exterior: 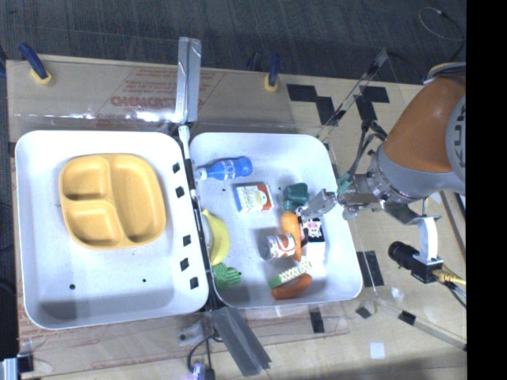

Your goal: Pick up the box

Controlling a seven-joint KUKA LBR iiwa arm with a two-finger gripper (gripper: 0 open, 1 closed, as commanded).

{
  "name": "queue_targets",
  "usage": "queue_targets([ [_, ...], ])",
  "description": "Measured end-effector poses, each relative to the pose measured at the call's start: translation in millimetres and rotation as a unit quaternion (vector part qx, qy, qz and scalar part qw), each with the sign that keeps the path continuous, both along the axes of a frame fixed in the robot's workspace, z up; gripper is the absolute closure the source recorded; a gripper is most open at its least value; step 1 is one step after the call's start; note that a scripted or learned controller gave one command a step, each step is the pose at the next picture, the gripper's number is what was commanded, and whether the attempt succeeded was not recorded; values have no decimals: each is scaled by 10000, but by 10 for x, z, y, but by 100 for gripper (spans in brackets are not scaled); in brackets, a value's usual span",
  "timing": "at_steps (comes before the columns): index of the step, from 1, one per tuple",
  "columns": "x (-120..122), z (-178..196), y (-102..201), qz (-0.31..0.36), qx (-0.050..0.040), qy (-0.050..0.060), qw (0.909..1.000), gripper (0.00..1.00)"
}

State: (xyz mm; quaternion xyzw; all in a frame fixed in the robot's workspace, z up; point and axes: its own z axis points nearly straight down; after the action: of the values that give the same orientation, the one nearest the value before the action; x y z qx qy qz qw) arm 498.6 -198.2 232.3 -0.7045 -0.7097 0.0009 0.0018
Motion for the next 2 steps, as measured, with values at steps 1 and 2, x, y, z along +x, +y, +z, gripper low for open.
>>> queue_targets([
  [1, 671, -848, 479, -268, -5, 4, 9996, 0],
  [2, 1230, -1341, 904, -1021, -15, -57, 9948, 0],
])
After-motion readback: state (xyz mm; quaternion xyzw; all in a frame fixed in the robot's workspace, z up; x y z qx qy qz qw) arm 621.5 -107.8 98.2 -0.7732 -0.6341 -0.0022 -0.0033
